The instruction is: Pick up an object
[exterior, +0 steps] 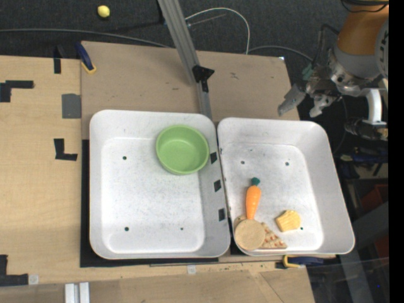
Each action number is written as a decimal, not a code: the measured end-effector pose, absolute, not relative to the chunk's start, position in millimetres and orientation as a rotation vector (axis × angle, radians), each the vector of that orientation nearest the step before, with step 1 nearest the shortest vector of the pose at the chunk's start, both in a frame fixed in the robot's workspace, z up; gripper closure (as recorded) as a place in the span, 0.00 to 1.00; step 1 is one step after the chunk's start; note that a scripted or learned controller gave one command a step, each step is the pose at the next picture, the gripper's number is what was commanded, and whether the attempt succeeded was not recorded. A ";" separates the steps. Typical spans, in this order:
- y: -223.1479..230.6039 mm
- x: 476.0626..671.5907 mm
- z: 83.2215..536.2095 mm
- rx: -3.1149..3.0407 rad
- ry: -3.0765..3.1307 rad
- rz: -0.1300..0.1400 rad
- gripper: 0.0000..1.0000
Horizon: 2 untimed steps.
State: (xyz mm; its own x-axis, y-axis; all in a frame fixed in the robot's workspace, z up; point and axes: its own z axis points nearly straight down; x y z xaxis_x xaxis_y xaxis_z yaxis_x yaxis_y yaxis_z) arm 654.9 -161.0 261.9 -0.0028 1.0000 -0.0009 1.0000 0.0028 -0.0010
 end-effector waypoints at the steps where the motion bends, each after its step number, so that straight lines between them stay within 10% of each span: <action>1: -161.1 654.8 261.9 -2.219 -2.224 0.003 0.00; 2: -165.6 650.8 218.9 -2.219 -2.224 0.003 0.00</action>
